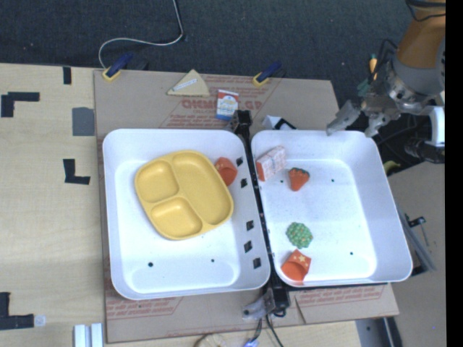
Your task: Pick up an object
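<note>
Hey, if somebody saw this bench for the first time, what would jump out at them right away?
Probably the big yellow three-compartment plastic plate, lying in the left white bin with a small orange cup at its right edge. Next come the bright bits scattered in the right white bin: a strawberry-like red toy, a green broccoli-like piece and a red-orange piece. The grey arm's two-finger gripper sits above that bin's far rim.

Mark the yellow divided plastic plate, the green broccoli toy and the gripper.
yellow divided plastic plate [184,194]: camera view, centre ridge.
green broccoli toy [299,233]: camera view, top of floret.
gripper [357,121]: camera view, between fingertips.
</note>
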`<state>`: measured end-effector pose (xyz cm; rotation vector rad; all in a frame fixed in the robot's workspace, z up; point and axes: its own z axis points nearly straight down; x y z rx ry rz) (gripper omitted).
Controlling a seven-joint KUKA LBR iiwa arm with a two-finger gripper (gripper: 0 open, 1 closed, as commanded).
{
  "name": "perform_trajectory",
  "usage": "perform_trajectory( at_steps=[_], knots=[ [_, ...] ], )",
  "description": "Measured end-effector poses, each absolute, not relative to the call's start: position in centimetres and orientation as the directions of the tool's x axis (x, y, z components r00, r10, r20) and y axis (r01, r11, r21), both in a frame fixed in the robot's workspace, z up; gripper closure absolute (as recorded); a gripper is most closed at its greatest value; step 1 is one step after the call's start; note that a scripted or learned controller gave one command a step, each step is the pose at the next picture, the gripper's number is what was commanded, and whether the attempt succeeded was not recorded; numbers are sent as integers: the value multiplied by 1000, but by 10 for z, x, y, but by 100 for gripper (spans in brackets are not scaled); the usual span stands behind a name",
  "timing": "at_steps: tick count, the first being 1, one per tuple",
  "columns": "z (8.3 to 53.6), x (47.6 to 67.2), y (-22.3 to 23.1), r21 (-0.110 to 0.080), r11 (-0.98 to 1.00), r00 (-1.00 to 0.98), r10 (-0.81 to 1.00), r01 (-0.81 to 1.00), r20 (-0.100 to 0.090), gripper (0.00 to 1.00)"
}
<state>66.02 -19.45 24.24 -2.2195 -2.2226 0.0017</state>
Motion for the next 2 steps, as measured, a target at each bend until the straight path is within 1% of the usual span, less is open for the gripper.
perform_trajectory(
  at_steps=[1, 2],
  knots=[
    [132, 639, -142, -4, 2, -2, 1000, 1000, 1, 0],
    [86, 616, -114, 1, 1, -1, 1000, 1000, -1, 0]
  ],
)
